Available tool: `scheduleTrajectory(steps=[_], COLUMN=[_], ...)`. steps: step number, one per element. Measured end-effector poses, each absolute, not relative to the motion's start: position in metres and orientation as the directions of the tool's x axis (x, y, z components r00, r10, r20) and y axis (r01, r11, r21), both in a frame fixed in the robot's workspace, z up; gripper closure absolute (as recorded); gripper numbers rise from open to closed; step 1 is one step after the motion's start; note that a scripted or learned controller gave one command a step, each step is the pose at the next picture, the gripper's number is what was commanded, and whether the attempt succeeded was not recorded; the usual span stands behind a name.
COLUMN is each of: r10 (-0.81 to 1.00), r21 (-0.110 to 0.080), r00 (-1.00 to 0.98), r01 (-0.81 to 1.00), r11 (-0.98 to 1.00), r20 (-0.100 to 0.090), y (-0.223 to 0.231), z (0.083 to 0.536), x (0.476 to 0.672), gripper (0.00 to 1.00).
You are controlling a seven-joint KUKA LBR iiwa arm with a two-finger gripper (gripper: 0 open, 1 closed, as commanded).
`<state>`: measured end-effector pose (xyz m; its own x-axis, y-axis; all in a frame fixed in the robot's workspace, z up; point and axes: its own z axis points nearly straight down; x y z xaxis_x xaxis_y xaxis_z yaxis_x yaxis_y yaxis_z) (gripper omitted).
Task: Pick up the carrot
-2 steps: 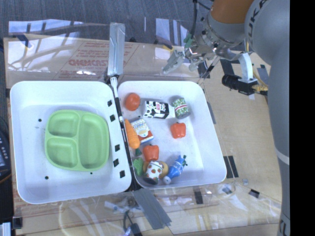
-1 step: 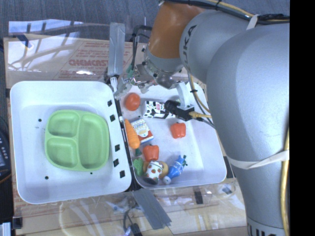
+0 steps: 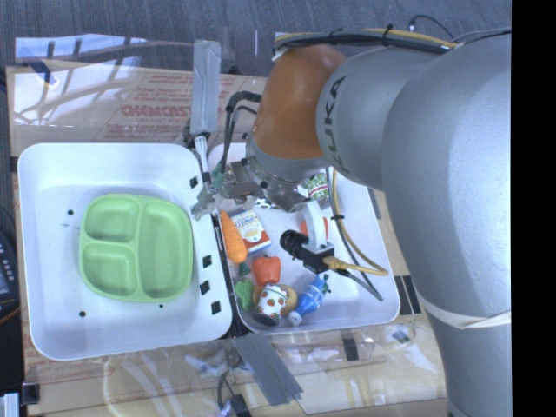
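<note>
The carrot lies in the right bin, against its left wall. My gripper hangs just above its top end, ready to drop, I think. I cannot tell if it is open or closed.

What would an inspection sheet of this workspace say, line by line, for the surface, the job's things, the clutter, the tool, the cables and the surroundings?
Surface: two white bins side by side, left bin and right bin.
Job's things: carrot lies in the right bin by its left wall.
Clutter: green divided plate in the left bin; red toy, spotted white ball and blue bottle in the right bin.
Tool: tool low at the right bin's left wall, close to the carrot's far end.
Cables: black cables loop beside the orange band.
Surroundings: printed cardboard behind the bins; grey carpet.
</note>
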<state>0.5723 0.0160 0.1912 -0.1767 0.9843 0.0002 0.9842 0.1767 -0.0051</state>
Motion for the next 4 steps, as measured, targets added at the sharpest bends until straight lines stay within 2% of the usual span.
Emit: scheduleTrajectory(steps=[1,2,3,4], r10=[0.971,0.964,0.943,0.943], r21=[-0.005,-0.001,-0.006,-0.006], r00=[-0.241,-0.267,-0.333,-0.333], r01=[0.971,0.964,0.943,0.943], r11=[0.241,0.267,0.333,0.333], r20=[0.001,-0.001,0.001,0.001], y=[0.044,-0.012,0.020,0.020], z=[0.191,0.246,0.195,0.195], x=[0.476,0.598,0.539,0.539], gripper=[0.00,0.00,0.00,0.00])
